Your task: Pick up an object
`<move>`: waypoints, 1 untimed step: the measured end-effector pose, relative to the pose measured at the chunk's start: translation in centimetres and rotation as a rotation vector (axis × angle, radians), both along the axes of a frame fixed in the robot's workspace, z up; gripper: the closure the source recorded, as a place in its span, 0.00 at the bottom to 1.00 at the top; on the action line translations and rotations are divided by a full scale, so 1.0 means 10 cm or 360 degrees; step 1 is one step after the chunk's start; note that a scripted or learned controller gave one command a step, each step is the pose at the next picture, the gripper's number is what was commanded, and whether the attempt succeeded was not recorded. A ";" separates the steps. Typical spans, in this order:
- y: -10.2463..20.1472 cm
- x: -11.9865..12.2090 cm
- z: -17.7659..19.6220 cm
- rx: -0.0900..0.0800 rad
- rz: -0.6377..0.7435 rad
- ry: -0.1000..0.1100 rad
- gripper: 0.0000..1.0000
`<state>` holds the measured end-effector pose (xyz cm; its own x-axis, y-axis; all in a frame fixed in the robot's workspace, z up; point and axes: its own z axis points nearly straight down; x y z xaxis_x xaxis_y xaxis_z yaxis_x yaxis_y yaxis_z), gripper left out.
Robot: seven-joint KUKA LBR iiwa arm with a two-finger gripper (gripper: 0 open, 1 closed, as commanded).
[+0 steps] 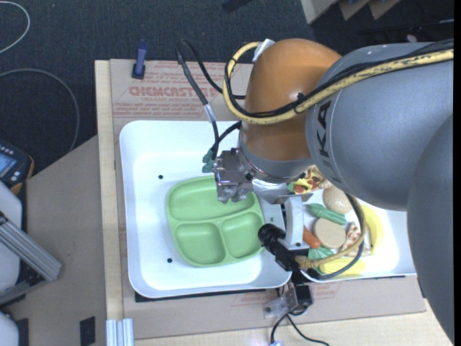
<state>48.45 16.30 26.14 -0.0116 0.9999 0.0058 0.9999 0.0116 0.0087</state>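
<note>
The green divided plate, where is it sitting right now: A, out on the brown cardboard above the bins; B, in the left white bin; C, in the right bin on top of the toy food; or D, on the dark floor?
B: the green divided plate lies flat on the floor of the left white bin, under the arm's wrist.

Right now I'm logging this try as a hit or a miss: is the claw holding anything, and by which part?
Cannot be told. The arm's wrist hangs over the far edge of the green divided tray in the left bin, hiding the claw.
</note>
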 end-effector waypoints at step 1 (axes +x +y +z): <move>0.28 -0.07 -0.60 -0.0011 -0.0013 0.0028 1.00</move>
